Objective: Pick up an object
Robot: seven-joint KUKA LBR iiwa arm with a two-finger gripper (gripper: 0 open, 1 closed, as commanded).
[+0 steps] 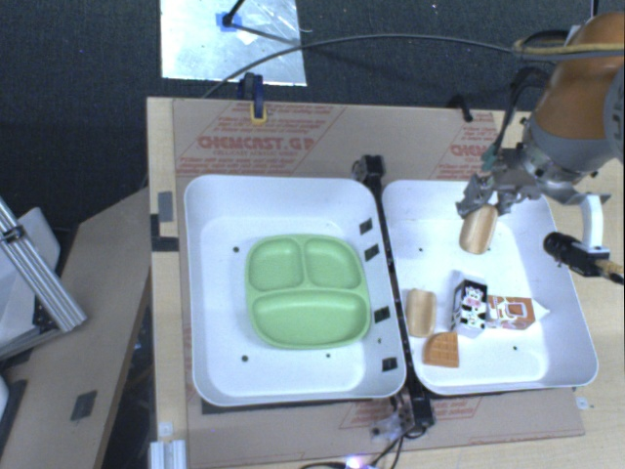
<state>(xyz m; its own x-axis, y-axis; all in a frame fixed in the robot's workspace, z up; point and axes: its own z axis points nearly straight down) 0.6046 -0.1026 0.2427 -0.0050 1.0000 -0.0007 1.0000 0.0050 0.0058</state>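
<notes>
While the grey two-finger gripper (480, 206) hangs above the right white bin (571, 355), a tan, rounded bread-like piece (478, 231) sits directly under it, apparently clamped between the fingers. The green three-compartment plastic plate (308, 291) lies in the left bin (215, 213).

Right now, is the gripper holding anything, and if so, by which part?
Yes. The gripper holds a tan bread-like piece by its top end; the rest hangs below the fingers, above the right bin.
</notes>
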